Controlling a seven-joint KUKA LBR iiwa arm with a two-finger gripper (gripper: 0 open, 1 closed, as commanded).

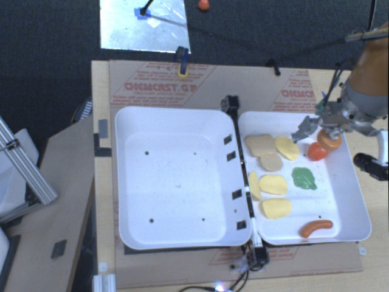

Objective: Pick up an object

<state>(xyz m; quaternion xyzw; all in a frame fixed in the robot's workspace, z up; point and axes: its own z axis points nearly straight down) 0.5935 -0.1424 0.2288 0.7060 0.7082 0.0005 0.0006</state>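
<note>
i see the arm reaching in from the right over the right bin, its gripper low above the bin's far side. one grey finger juts out to the left; an orange, rounded piece sits right under the wrist, touching or just beside a red tomato-like piece. i cannot tell how the gripper is set, nor whether it has the orange piece. the rest of the toy food lies in the right bin: a beige bread-like slice with a smaller beige piece against it, a yellow chip, a green leafy piece, two more yellow chips, and an orange sausage near the front edge. the left bin sits alongside.
</note>
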